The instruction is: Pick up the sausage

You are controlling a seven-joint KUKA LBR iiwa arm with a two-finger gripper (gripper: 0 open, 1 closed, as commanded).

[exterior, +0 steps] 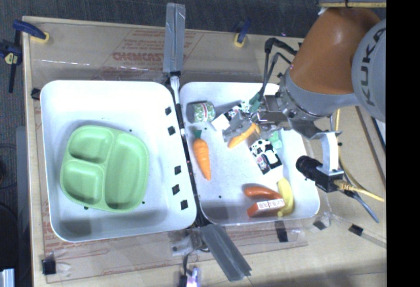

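Hovering over the right bin's (298, 213) far edge, end effector (252, 123); grip state unreadable. Sausage (260, 191) near front edge.

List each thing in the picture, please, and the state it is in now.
green plate: lies flat in the left bin, its compartments bare.
carrot: lies flat in the right bin, near the divider.
can: on its side at the back left corner.
sausage: lies flat near the front wall, not gripped.
banana: lies beside the sausage.
gripper: low over the back of the right bin.
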